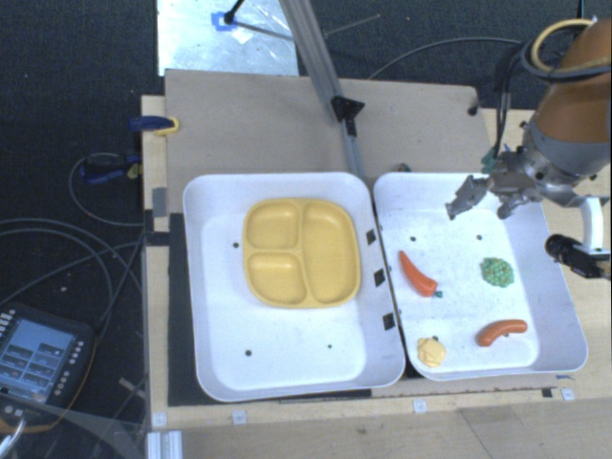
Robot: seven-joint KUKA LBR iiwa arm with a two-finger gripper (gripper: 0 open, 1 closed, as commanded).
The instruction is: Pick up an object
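Several small things lie in the right bin (564, 352). A red pepper (417, 273) lies near its left wall. A green bumpy lump (496, 273) sits toward the right. An orange sausage (501, 332) and a pale yellow lump (431, 352) rest near the front edge. My gripper (485, 203) hangs over the far part of this bin, up and to the right of the pepper and well apart from everything in it. It is open, with nothing between its fingers (462, 205).
The left bin (215, 352) holds a yellow divided plate (300, 252). A grey pole (316, 51) slants down to the gap between the bins at the back. Cables and a teach pendant (33, 352) lie on the floor at left.
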